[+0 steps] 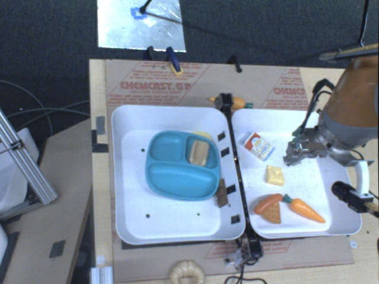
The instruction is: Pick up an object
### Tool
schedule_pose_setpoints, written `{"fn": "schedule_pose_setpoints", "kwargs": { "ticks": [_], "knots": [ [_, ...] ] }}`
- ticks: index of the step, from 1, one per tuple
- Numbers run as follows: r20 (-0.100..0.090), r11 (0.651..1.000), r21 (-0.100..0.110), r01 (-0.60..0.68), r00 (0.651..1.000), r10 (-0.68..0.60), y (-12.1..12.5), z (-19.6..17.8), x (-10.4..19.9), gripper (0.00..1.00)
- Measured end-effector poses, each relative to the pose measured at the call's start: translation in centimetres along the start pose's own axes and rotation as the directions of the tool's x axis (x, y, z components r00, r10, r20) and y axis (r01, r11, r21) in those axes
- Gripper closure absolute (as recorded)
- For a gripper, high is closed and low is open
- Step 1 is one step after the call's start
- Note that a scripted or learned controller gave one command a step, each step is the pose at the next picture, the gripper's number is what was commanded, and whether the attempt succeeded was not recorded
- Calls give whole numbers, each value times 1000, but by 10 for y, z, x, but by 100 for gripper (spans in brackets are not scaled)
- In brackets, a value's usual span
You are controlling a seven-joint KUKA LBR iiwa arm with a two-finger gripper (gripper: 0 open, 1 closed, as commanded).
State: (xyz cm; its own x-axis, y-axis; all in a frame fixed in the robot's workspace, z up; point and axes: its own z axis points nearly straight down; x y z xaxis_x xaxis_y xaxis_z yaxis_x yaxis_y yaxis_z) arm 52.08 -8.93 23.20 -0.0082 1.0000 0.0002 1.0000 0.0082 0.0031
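In the right bin lie a small red and white carton, a yellow cheese block, an orange pizza slice and a carrot. My gripper hangs over the right bin, just right of the carton and above the cheese block. Nothing shows between its fingers. In the left bin sits a blue divided plate with a tan bread piece in its upper right compartment.
A brown item lies by the divider between the bins. A yellow object sits behind the bins. A blue and yellow clamp holds the board's far edge. A metal sheet lies beyond the bench.
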Motion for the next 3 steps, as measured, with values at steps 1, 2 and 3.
{"fn": "schedule_pose_setpoints", "kwargs": {
  "ticks": [1, 2, 3],
  "knots": [
    [-1, 1000, 1, 1, 1000, -1, 12, -7, 54, 100],
    [0, 1000, 1, -1, 1000, 1, 27, -4, 113, 100],
    [0, 1000, 1, -1, 1000, 1, 48, 11, 153, 100]
  ]
}}
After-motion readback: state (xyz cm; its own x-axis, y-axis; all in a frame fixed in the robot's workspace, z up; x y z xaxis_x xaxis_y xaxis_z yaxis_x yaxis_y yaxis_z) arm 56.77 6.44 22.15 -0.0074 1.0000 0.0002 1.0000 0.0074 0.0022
